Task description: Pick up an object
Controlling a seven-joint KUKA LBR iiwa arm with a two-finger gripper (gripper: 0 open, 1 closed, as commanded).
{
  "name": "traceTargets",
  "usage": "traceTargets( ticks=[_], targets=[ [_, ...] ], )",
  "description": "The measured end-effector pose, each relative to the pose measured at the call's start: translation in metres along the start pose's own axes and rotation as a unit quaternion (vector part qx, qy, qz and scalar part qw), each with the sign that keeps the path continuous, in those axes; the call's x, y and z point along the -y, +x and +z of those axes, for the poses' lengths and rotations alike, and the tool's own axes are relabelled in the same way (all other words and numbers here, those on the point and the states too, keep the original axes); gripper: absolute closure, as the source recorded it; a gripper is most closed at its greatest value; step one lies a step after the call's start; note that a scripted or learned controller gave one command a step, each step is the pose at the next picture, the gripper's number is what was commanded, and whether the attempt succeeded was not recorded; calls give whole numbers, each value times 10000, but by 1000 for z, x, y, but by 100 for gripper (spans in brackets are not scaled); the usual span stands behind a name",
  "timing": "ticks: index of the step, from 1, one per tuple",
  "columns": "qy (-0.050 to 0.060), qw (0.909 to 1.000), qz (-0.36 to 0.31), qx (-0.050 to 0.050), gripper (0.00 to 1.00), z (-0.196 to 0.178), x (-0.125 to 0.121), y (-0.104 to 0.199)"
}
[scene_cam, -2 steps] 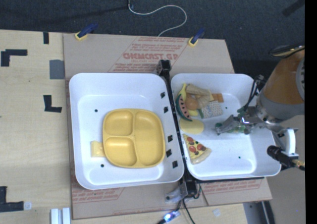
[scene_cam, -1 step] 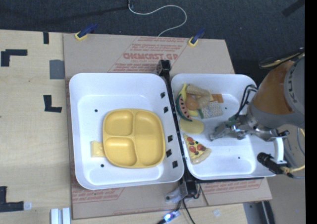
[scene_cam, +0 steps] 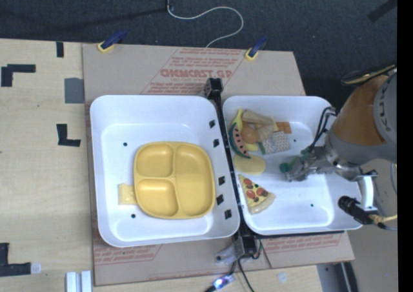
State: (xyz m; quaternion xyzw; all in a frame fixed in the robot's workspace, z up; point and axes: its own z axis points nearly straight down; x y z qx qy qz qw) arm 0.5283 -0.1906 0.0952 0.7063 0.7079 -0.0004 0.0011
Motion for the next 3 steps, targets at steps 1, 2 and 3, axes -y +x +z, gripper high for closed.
traceTargets(
  ticks=[1,2,3],
  targets=[
    [-3,10000,11,-8,100,-46,5,-6],
    [-8,10000,9,-5,100,-92,7,-14],
    [-5,10000,2,-7,100,-131,6,-13]
  ],
)
